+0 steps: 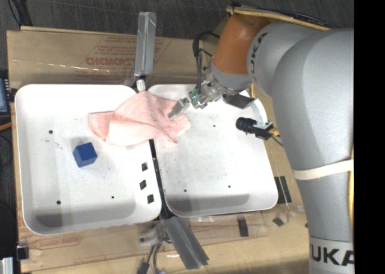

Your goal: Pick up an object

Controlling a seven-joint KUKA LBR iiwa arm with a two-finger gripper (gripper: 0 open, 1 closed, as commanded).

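A pink cloth (141,121) lies crumpled across the divider between the two bins, most of it in the left bin (36,207) and its right end in the right bin (228,170). A small blue cube (85,154) sits on the left bin's floor, below and left of the cloth. My gripper (179,109) reaches in from the upper right and its tip is low at the cloth's right edge, over the right bin's back left corner. The tip seems to touch the cloth; whether any cloth is caught in it cannot be made out.
The arm's large grey body covers the right side of the right bin. A grey metal post (144,44) stands behind the bins at the divider. Several small black marks (144,176) line the divider's front part.
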